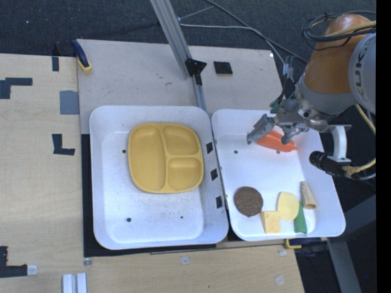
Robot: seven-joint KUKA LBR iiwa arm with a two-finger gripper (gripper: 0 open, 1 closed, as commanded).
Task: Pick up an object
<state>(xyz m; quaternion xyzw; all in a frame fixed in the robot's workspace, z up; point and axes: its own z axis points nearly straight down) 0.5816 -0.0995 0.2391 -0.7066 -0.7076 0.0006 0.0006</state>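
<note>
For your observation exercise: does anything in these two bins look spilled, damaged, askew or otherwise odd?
Nothing stands out. The yellow divided plate lies flat in the left bin. In the right bin, the toy foods sit intact, the orange piece under the gripper.

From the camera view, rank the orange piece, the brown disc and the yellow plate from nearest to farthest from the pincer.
From the pincer:
1. Orange piece, right bin, right beneath it.
2. Brown disc, same bin, toward the front.
3. Yellow plate, left bin.
</note>
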